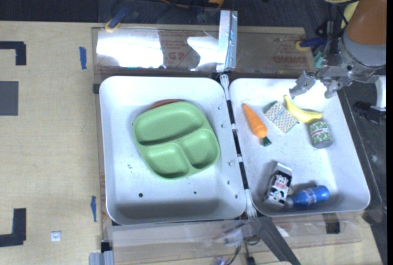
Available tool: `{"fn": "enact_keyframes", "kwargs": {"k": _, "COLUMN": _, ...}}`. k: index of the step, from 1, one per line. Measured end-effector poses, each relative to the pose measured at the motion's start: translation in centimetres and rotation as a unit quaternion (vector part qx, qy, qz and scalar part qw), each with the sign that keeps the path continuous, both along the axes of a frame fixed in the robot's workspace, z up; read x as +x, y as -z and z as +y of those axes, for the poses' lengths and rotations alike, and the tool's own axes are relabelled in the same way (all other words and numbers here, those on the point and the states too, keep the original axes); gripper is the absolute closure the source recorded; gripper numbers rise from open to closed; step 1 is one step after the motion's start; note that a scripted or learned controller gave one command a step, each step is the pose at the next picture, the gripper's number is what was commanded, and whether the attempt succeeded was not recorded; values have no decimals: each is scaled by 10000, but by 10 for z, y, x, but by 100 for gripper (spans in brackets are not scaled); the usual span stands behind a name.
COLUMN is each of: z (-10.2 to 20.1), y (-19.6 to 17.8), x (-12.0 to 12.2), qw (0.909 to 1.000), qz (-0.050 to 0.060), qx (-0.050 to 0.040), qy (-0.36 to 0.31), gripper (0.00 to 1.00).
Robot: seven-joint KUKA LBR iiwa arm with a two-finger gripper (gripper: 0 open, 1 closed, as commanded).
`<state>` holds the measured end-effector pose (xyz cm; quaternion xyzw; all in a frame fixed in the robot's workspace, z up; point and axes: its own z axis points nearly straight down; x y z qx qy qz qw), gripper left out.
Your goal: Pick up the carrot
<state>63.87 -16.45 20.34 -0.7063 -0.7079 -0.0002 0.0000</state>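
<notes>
While the two fingers (304, 83) stand spread apart with nothing between them, the gripper (317, 81) hangs over the far right corner of the right bin (359, 187), just above the upper end of the banana (299, 110). Behind the gripper the grey wrist rises to the orange band of the arm (367, 24), which enters from the right. Task object: the carrot (254, 121) lies in the same bin near its left wall, orange body running from upper left to lower right, green stub at the lower end, well apart from the gripper. Between carrot and banana sits a small checked packet (280, 117), close to the carrot's right side; a small patterned can (320, 134) rests just below the banana. Near the front wall lie a milk carton (279, 186) and a blue bottle (310, 195). The left bin (116, 153) holds a green divided tray (176, 138), with something red-orange barely showing at its far edge. Step in hand, as judged: approach, with the grasp not yet begun. Next move, as judged: travel left across the banana and packet, align the fingers across the carrot's narrow width, not along its length, then descend and close. Likely hazard: a finger landing on the packet or against the bin's left wall.
</notes>
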Motion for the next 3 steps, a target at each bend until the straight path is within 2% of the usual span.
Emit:
{"fn": "enact_keyframes", "kwargs": {"k": 1, "z": 89, "y": 19, "x": -33, "qw": 9972, "qz": 5, "qx": 2, "qy": -753, "gripper": 0}}
{"fn": "enact_keyframes", "kwargs": {"k": 2, "z": 63, "y": 101, "x": -35, "qw": 9934, "qz": -29, "qx": -6, "qy": -1147, "gripper": 0}}
{"fn": "enact_keyframes", "kwargs": {"k": 3, "z": 65, "y": 110, "x": -18, "qw": 9623, "qz": -70, "qx": -48, "qy": -2717, "gripper": 0}}
